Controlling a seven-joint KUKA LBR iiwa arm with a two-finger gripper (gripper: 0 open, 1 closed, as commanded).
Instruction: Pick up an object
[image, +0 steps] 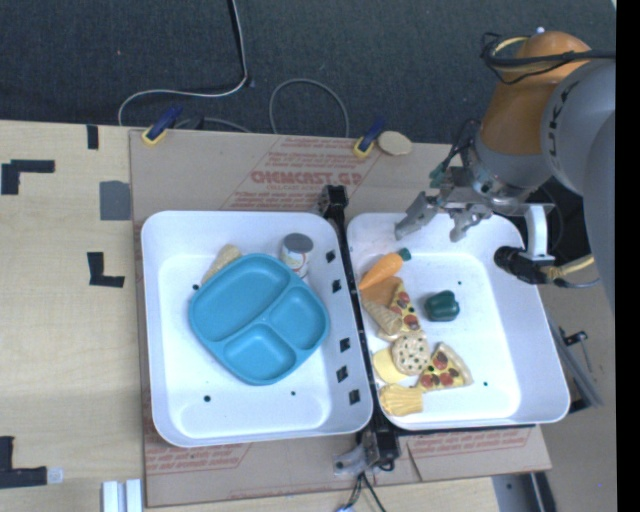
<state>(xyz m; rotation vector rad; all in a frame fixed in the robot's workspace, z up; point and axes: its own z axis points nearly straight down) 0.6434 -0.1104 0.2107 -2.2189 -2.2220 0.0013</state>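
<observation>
You're looking at the arm (560, 110) reaching in over the far edge of the right bin (520, 330), with the gripper (440, 218) hanging above that bin's far-left corner, fingers spread wide and nothing between them. The left bin (170, 400) is carrying a blue divided tray (260, 318) across its middle, which is taking up most of the floor and is too broad for this spread, so a try there is likely going to fail. A small grey can (297, 247) is sitting at the tray's far edge, touching or just beside it; I can't tell which. In the right bin the pickable stuff is bunching along the left wall: carrot (385, 267) nearest the gripper, then bread slice (385, 312), cookie (410, 353), pizza slice (445, 368), and a yellow piece (400, 401) at the near edge. Those are overlapping, so a descent there is risking a pinch on two things or a slip off flat food. The green pepper (441, 306) is sitting apart from the pile, looking like the cleanest target.
</observation>
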